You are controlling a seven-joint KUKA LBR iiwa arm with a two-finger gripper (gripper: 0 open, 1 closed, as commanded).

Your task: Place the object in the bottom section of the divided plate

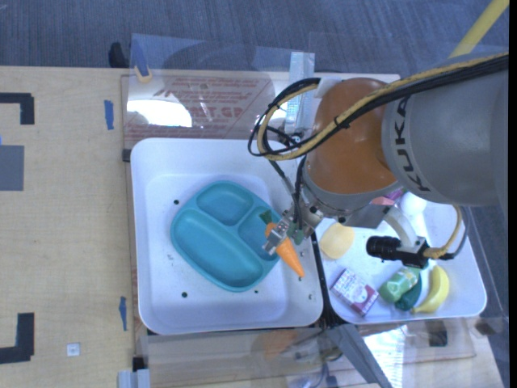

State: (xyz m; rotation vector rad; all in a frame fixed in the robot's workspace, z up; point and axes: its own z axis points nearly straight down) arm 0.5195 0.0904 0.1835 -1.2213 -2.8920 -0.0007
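A teal divided plate (pixel 222 237) lies tilted in the left white bin (pixel 161 289), with two small sections toward the back and one long section toward the front. My gripper (pixel 282 234) hangs at the plate's right rim. It is shut on an orange toy carrot (pixel 290 257). The carrot's point slants down and to the right over the bin floor, just off the plate. Its green top (pixel 266 217) sits by the plate's edge. The grey and orange arm covers the back of the right bin.
In the right bin (pixel 472 301) lie a pale yellow rounded piece (pixel 337 239), a purple and white box (pixel 354 291), a green toy (pixel 401 288) and a yellow banana (pixel 437 289). A divider (pixel 321 285) runs between the bins. Pale bench stretches to the left.
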